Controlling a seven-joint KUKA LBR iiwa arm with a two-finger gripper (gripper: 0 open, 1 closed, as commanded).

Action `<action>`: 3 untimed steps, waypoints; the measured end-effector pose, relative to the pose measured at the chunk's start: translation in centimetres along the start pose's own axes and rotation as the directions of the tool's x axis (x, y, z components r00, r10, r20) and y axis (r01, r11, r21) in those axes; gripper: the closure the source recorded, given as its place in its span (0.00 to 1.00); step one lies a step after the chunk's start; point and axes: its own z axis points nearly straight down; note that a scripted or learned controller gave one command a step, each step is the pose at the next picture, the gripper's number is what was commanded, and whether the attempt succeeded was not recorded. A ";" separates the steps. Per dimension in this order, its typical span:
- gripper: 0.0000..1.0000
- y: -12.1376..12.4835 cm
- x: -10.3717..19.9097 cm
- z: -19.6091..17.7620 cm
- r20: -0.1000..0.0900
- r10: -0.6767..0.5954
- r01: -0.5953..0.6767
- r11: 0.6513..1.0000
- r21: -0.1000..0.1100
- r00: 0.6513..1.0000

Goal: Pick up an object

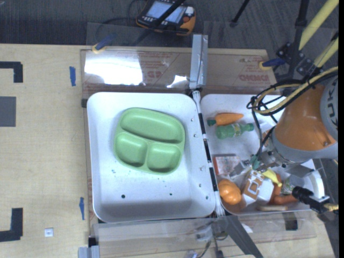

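Wooden bench [37, 144] bearing two shallow white bins side by side, viewed from above at a slant. Left bin [107, 198]: holds a green divided tray [149, 140] near its middle, with three compartments, lying flat. Right bin [215, 104]: holds a clutter of small items. Toward its far side lie a carrot [230, 118] and, just beside it, a green bottle [235, 130], both on their sides. Toward its near side lie an orange fruit [229, 192], a white and orange carton [256, 190] and a yellow piece [273, 176], crowded together and touching or nearly so. Grey arm with orange band [303, 125] reaches in from the right and hangs over the near clutter; its gripper [260, 163] sits low among these items, and whether it is apart or together cannot be told. Judged progress: nothing is visibly lifted or held, so the pick is not yet done; the grasp and the lift remain. Likely target: one of the crowded near items, small and partly hidden by the wrist
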 end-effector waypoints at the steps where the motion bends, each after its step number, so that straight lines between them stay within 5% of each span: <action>1: 0.00 0.2 -3.0 0.3 -0.004 0.086 -0.086 0.996 0.010 0.996; 2: 1.00 0.5 -3.1 -0.9 -0.001 0.089 -0.089 0.996 0.003 0.996; 3: 1.00 4.6 2.9 -11.5 -0.007 0.048 -0.048 0.999 0.014 0.999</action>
